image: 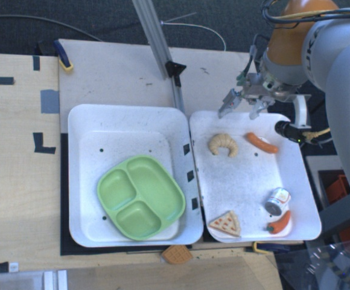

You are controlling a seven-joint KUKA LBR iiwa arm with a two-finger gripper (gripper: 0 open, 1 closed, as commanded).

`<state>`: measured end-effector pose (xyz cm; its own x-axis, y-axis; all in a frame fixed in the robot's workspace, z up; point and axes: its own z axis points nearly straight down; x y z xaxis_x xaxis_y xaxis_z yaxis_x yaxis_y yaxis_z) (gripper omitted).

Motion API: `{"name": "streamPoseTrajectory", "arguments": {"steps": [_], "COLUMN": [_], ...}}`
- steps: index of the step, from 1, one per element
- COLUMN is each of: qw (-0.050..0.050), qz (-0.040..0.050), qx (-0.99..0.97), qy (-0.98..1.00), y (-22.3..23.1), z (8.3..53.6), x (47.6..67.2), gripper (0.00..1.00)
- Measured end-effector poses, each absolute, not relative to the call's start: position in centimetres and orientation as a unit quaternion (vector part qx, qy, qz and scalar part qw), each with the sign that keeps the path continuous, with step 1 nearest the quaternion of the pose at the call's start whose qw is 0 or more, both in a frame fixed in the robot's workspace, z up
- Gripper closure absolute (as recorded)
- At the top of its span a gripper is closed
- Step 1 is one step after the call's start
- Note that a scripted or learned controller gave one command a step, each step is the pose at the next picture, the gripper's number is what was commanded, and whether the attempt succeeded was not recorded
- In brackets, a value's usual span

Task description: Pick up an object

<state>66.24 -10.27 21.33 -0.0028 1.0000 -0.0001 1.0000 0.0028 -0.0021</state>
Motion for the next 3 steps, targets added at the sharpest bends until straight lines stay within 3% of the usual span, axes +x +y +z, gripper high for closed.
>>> {"name": "streamPoseTrajectory", "arguments": {"steps": [1, 3], "qw": [0.001, 0.003], "qz": [0.0009, 0.0033], "qx": [-0.706, -0.707], "qy": [-0.708, -0.708], "y": [-10.3, -10.9], "z": [21.3, 9.5], "x": [66.2, 66.5], "gripper": [0.00, 0.00]}}
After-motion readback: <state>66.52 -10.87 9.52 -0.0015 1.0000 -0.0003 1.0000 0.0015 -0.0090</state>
